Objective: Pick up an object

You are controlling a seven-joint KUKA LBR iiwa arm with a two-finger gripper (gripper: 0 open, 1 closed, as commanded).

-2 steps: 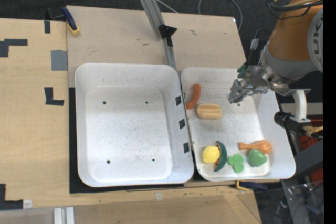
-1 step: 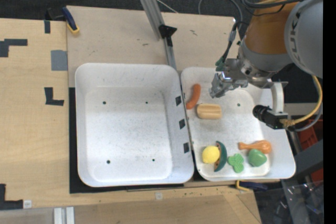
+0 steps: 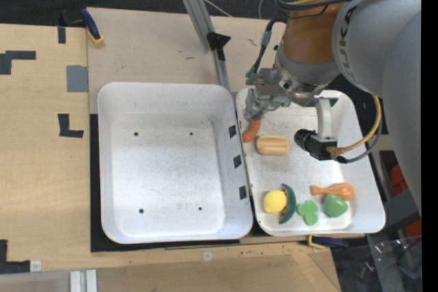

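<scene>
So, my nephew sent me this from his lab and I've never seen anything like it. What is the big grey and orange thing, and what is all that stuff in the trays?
That is a robot arm, seen from one camera fixed above the bench, looking down at a slant. Its gripper hangs over the right bin, just above a small orange carrot-like piece; whether it holds it is unclear. Beside that lies a tan bread-like roll. Lower down are a yellow ball-like toy, a dark green curved piece, a green leafy piece and an orange and green toy. The left bin sits alongside.
</scene>
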